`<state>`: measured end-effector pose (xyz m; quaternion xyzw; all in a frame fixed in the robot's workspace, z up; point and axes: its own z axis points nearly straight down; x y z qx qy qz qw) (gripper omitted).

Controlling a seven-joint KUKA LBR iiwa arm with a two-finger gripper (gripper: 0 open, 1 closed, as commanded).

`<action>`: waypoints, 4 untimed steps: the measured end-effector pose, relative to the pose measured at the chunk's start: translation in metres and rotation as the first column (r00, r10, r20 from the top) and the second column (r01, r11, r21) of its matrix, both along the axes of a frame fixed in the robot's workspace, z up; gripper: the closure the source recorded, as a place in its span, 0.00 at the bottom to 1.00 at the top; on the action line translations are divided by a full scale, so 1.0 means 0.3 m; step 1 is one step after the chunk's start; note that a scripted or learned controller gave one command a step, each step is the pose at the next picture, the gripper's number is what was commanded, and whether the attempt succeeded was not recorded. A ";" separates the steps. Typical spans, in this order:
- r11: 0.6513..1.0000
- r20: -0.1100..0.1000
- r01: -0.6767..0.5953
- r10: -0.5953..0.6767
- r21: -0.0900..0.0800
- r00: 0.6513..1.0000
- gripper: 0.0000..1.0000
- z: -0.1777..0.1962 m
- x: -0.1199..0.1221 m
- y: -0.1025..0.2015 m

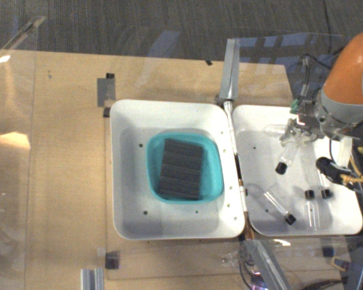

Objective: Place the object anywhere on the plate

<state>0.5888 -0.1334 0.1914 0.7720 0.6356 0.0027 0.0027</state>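
Object: dark grey ribbed rectangular block (pixel 181 169), lying flat on the plate.
Plate: teal square plastic plate (pixel 213 175), centred in the left white bin (pixel 128 180).
Hand: clear-fingered hand (pixel 285 156) below the orange-banded grey arm (pixel 348 83), over the right white bin (pixel 345 219); nothing between its fingers; spread or pressed together, cannot tell.
Relation: block well apart from the hand, in the other bin.
Bench: pale wooden bench (pixel 54 162) carrying both bins.
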 end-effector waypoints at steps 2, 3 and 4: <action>0.985 0.006 -0.172 0.172 -0.007 0.985 0.00 0.736 0.066 -0.166; 1.000 0.003 -0.017 0.017 -0.004 1.000 0.00 0.820 -0.137 -0.229; 0.998 0.002 0.067 -0.067 -0.003 0.998 0.00 0.814 0.233 -0.191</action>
